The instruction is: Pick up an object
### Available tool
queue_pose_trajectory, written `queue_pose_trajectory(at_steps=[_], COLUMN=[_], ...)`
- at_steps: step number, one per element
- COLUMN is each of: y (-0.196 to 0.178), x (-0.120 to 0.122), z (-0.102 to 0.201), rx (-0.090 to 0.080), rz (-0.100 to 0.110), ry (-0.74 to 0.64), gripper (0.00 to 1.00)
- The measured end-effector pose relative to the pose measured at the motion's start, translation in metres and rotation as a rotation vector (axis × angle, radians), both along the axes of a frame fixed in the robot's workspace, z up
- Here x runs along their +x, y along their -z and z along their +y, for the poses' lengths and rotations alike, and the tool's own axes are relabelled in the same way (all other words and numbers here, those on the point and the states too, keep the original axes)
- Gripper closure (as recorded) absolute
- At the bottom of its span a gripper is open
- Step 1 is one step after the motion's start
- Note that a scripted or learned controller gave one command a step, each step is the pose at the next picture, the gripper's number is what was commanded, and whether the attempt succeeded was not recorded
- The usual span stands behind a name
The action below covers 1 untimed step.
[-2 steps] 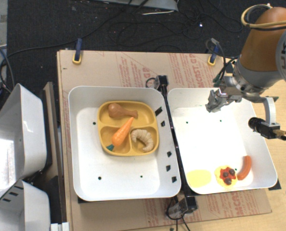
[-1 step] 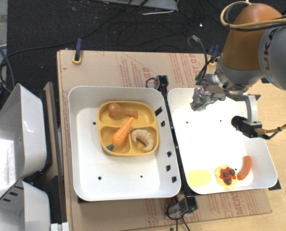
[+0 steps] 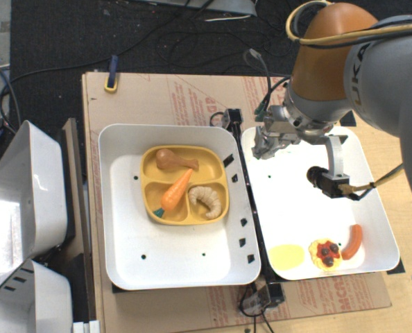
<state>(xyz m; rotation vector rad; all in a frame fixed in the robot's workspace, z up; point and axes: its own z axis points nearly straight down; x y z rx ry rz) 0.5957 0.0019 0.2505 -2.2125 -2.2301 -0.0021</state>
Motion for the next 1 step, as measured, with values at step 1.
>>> queue_pose_trajectory(at_steps=[1], y=[-0.0031], x=[-0.0017], z=[0.0522], rx=[0.0], rz=[0.0], ry=[-0.001], gripper=[1.0])
